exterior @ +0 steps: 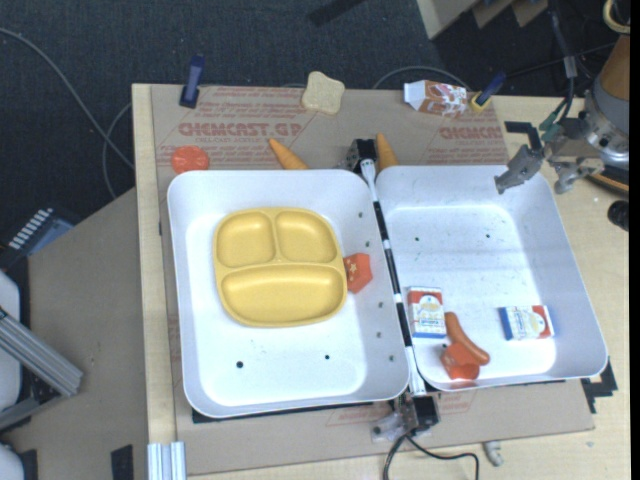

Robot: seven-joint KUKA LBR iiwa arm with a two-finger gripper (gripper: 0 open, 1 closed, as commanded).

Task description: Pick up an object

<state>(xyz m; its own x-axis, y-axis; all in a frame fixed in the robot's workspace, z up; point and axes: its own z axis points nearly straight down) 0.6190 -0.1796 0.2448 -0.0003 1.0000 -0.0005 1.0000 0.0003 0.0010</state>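
- At the right edge of the frame, the gripper [535,168] hangs over the right bin [480,218], fingers wide, holding nothing.
- The orange toy [462,351] lies low in that bin.
- Come straight down, then squeeze.

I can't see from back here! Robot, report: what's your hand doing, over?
Gripper above right bin's far edge, holding nothing. Orange carrot toy and two small cartons at bin's near end. Nothing in between.

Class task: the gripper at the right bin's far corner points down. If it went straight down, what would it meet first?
Probably the bare white floor or rim of the right bin at its far right corner. The gripper hangs there, well away from the cartons and the orange toy; depth is uncertain.
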